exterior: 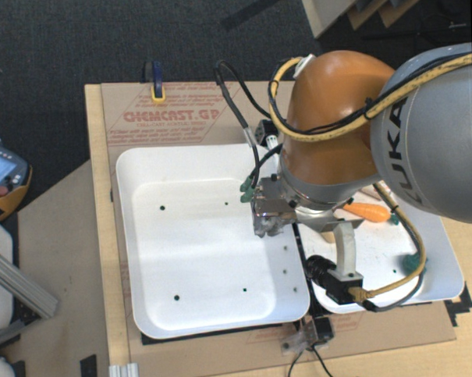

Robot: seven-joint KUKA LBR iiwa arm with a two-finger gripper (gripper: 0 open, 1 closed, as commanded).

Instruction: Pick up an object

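Brown board bench on dark floor, two white bins side by side. My arm hangs low over divide between them. Gripper at left bin's right wall; grip state: cannot tell. Orange carrot lies in right bin, partly under my wrist.

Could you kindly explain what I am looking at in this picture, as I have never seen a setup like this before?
This is one camera fixed above a workbench, looking down at a slant. The big grey robot arm with the orange band reaches in from the right; its job is to pick up an object. It hangs over two shallow white plastic bins: the left bin and the right bin. A small orange carrot-shaped object lies in the right bin, partly hidden by the arm. The arm's own body covers its gripper, so I cannot tell whether anything is held.
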